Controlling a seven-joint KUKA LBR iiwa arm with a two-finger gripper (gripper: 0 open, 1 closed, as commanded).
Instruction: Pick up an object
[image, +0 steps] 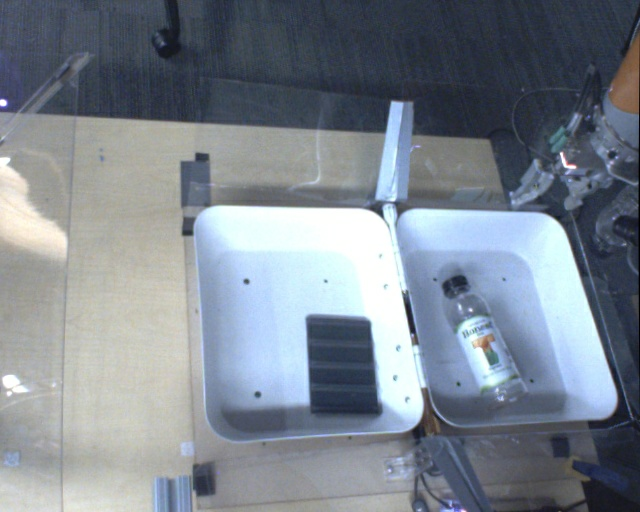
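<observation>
The bottle (481, 343) lies on its side in the right bin (560, 240), its dark cap toward the far wall and its base toward the near rim, slanting a little rightward as it comes nearer. It is clear plastic with a label of green and orange (the print is too small for me to read). It touches nothing else in that bin.

My claw (572, 160) sits at the upper right of the camera view, beyond the far right corner of the right bin and well apart from the bottle. Whether it is released or clenched I cannot tell; the parts there are a small, blurred tangle of metal and cable. Nothing shows within its grasp. The orange band of my arm (622, 92) peeks in at the edge above it.

In the left bin (230, 240) a black ridged block (342, 364) lies flat near the front wall, toward the right side. Both bins rest side by side on the pale wooden table (110, 330), their inner rims touching.
</observation>
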